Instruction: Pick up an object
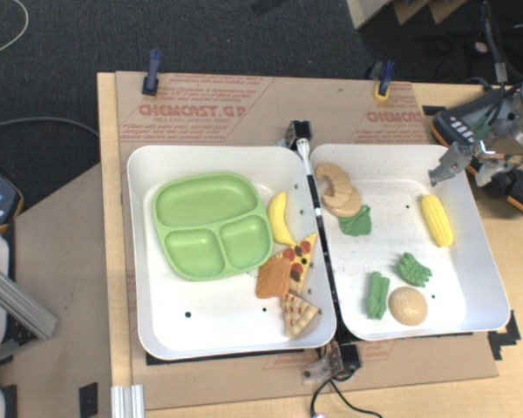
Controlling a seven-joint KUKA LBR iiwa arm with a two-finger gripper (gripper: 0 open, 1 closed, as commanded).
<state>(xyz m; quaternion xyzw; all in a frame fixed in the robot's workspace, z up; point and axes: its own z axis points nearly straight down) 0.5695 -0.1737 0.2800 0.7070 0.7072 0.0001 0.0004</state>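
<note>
Corn cob [436, 219] in right bin [484, 259], just below-left of fingers [444, 169], their state impossible to tell.

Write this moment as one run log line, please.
end effector: over right bin far edge, near corn | held: nothing seen | tray: left bin

Bright, even light is falling from overhead, throwing only soft, short shadows beside the toys. The white bins [148, 233] are glaring slightly. Focus is holding reasonably sharp, the far corners looking dimmer.
</note>
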